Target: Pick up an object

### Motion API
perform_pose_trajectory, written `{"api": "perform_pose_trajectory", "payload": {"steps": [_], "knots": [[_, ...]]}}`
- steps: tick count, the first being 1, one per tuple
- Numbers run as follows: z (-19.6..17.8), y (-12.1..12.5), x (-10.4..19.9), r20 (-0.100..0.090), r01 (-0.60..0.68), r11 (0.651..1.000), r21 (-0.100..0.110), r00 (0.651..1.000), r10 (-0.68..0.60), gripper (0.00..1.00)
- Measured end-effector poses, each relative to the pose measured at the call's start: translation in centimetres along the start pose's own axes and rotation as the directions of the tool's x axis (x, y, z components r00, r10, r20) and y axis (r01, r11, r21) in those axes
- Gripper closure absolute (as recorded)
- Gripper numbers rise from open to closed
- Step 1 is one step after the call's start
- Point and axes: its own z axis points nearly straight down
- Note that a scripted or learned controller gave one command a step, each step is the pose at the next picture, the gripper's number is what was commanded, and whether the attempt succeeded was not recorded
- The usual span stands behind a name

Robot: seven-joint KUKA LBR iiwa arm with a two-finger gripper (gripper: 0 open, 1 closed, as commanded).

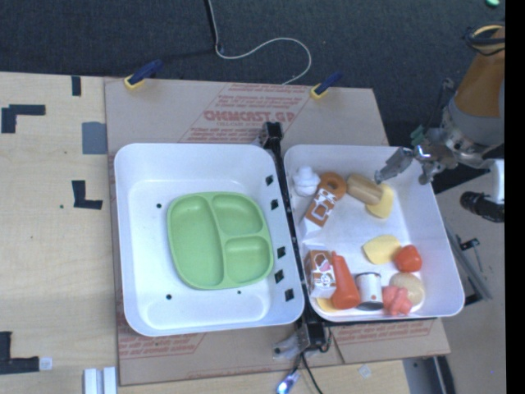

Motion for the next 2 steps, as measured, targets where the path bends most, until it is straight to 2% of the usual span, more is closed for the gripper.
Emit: {"api": "perform_pose_trajectory", "payload": {"steps": [1, 2], "knots": [[-6.1, -5.5, 7.5, -0.003, 0.006, 1.000, -0.003, 1.000, -0.006, 0.00], [-13.1, -14.3, 11.3, -0.002, 0.002, 1.000, -0.004, 1.000, -0.002, 0.00]]}}
